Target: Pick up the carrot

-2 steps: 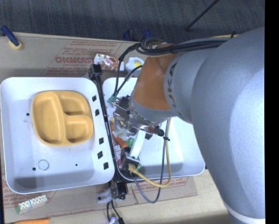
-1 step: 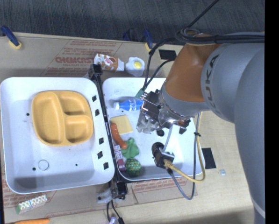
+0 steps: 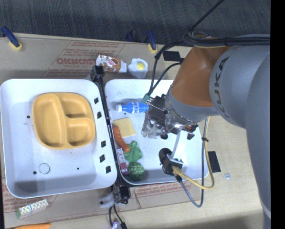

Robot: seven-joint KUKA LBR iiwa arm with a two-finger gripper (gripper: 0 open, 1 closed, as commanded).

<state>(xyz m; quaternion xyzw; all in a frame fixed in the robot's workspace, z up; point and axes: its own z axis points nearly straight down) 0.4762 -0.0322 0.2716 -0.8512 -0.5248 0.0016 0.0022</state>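
Seen from the one camera above the bench, the grey arm (image 3: pixel 228 89) with its orange band reaches in from the right, and its claw (image 3: pixel 151 128) hangs low over the middle of the right bin (image 3: pixel 199 171). Whether the claw is apart or together cannot be told, for the wrist body covers it from above.

The carrot (image 3: pixel 120 138) lies left of the claw, close by but apart from it, against the left wall of the right bin. It is a short, slim, orange-red piece with a green leafy top (image 3: pixel 134 153). Its long axis runs up and down the view, tilted a little: the bare orange tip points toward the far edge of the bin, and the green end points toward the near edge and slightly toward the claw's side.

Just left of the claw and touching the carrot's upper end is a pale yellow cheese slice (image 3: pixel 125 127). Beyond the claw, toward the far wall, lies a blue-and-white bottle (image 3: pixel 131 108) on its side. Nearer than the carrot's green top sits a dark green and purple round piece (image 3: pixel 134 170); what it is cannot be told.

Well to the left of the claw, the left bin (image 3: pixel 13 175) holds a yellow divided plate (image 3: pixel 63 119).
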